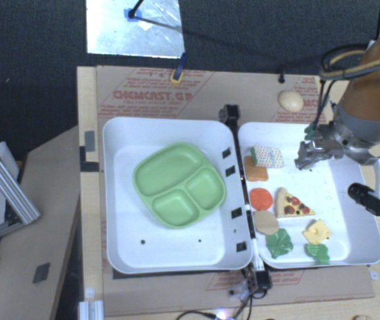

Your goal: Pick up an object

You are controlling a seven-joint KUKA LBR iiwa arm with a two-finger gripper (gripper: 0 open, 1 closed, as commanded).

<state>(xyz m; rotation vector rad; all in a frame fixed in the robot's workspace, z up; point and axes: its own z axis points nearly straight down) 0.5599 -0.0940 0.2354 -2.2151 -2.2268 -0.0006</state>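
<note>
- Several toy foods crowd the right bin [360, 245]: pizza slice [291, 204], tomato slice [261, 198], cheese [317, 232], all near together.
- The gripper [308, 156] hangs over the bin's upper part; whether it's open I cannot tell.
- Risk: closing between pieces, or nudging neighbours away.

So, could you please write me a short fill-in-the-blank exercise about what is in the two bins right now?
1. The green divided plate lies in the ____ bin.
2. The plate has ____ compartments.
3. The pizza slice lies in the ____ bin, along with the other toy foods.
4. The gripper hovers over the ____ bin.

Missing words: left; three; right; right
</note>
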